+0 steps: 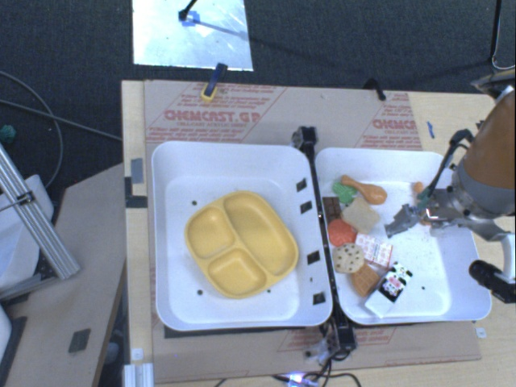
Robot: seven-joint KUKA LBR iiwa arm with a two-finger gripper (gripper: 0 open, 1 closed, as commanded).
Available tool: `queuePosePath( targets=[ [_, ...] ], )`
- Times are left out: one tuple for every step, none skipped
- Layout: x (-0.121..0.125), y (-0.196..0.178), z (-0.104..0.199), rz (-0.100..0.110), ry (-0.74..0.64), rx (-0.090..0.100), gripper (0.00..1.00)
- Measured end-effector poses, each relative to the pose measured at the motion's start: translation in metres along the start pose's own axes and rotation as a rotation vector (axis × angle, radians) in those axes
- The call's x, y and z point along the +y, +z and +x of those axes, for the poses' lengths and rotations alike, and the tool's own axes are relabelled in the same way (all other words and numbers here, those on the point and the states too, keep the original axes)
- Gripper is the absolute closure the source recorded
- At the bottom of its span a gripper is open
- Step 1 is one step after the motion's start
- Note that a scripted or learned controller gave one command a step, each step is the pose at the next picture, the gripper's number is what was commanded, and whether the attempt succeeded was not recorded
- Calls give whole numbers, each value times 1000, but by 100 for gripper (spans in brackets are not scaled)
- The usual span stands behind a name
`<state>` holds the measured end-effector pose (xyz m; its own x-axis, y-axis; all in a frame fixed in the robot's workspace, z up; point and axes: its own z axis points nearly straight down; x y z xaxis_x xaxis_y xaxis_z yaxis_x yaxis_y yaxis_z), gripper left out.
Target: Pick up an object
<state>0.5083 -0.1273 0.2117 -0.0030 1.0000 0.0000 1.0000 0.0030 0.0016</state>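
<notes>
The right bin (pixel 451 293) holds a heap of toy food on its left side. There is a tan drumstick (pixel 367 190), a green piece (pixel 345 192), a beige block (pixel 360 214), a red round piece (pixel 342 232), a speckled cookie (pixel 349 258), a white and red packet (pixel 376 251), a brown piece (pixel 365 279) and a black and white carton (pixel 391 285). My gripper (pixel 401 221) hangs low over the middle of this bin, just right of the beige block and above the packet. I see nothing held in it.
A yellow divided plate (pixel 240 243) lies in the left bin (pixel 173 168). A black clamp (pixel 305 138) sits at the top of the divider between the bins. A small orange piece (pixel 419 189) lies near the arm. The arm's body covers the right bin's far right side.
</notes>
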Motion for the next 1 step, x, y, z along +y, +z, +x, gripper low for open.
queuePosePath(
  targets=[
    [61, 28, 64, -4, -8, 1, 0]
  ],
)
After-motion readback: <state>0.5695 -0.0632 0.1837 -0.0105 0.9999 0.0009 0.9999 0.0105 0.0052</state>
